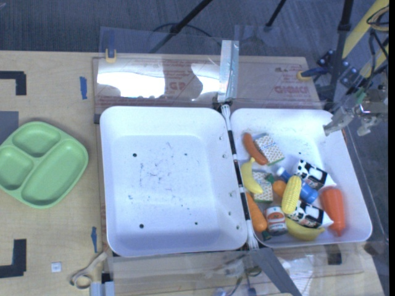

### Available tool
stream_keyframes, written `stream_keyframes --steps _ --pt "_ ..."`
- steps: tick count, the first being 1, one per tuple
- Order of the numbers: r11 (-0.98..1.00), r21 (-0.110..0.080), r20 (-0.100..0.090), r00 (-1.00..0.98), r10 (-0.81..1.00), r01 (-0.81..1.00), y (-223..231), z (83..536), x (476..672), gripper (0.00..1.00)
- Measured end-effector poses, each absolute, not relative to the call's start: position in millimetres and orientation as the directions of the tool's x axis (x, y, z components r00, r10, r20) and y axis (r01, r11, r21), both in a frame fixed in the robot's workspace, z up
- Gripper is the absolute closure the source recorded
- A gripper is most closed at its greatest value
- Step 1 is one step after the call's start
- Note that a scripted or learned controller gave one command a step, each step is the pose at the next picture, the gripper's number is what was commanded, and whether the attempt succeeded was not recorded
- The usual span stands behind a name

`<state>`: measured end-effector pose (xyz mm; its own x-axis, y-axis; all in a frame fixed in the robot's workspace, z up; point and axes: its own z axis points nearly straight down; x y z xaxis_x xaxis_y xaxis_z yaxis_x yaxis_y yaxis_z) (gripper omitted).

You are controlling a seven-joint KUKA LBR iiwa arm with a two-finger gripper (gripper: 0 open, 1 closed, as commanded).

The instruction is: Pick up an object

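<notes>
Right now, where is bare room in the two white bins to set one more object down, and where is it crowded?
The left white bin offers bare floor wall to wall. In the right white bin, the far strip is free, between the back wall and the orange carrot. Its near half is crowded: yellow corn cob, yellow banana, small red-capped jar and other toy food lie packed together.
</notes>
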<state>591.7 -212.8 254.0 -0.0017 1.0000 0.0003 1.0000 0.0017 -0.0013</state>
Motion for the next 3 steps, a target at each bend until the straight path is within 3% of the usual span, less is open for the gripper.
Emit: stream_keyframes --steps 1,2,3 --pt "-0.089 -0.003 0.001 0.089 0.996 0.996 -192.4 185.1 535.1 0.00" --pt "0.020 0.022 -0.009 -0.020 1.000 1.000 -181.7 111.7 511.3 0.00" --pt "0.017 0.030 -0.013 -0.017 1.000 0.999 -184.1 123.9 513.9 1.00"
